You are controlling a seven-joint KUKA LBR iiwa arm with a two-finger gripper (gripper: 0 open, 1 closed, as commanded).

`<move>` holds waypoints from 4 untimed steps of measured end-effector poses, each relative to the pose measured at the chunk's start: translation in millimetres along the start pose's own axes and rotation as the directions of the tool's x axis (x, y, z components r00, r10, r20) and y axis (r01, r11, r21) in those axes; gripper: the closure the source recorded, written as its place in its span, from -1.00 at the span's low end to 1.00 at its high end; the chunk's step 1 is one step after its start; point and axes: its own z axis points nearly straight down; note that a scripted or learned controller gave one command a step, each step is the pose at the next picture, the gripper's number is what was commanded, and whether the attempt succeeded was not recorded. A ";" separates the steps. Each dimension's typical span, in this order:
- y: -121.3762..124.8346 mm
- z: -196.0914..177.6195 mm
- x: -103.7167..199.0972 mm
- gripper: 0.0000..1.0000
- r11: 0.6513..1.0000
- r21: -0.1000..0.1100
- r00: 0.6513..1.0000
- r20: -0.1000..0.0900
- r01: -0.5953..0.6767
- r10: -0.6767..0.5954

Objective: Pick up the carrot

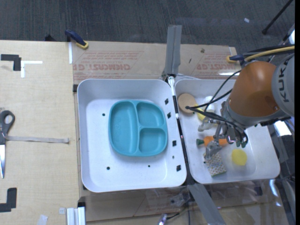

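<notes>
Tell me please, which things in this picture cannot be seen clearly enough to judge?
- Gripper in the camera view: too small and cluttered by cables to tell open from shut.
- Carrot: partly covered by the gripper, so contact is unclear.
- Right bin: its upper part is hidden by the arm's orange band.
- Scissors: cut off by the left edge.

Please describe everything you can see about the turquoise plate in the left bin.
The turquoise plate is a rounded-square dish that looks like smooth plastic, one colour all over. Raised ridges divide it into three compartments: a long one on its left side and two smaller ones on the right, one above the other. It lies flat and face up near the middle of the left bin, touching only the bin floor. It stands apart from the bin walls.
</notes>
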 end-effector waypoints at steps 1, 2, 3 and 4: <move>-23.0 -1.5 24.3 -1.00 0.999 0.002 0.999 0.010 0.040 -0.040; -0.3 2.7 12.7 -1.00 0.999 0.000 0.999 0.000 0.032 -0.032; 0.7 2.6 9.8 -1.00 0.997 0.001 0.997 0.000 0.077 -0.077; -0.5 2.7 18.5 -1.00 0.998 0.000 0.998 0.000 0.067 -0.067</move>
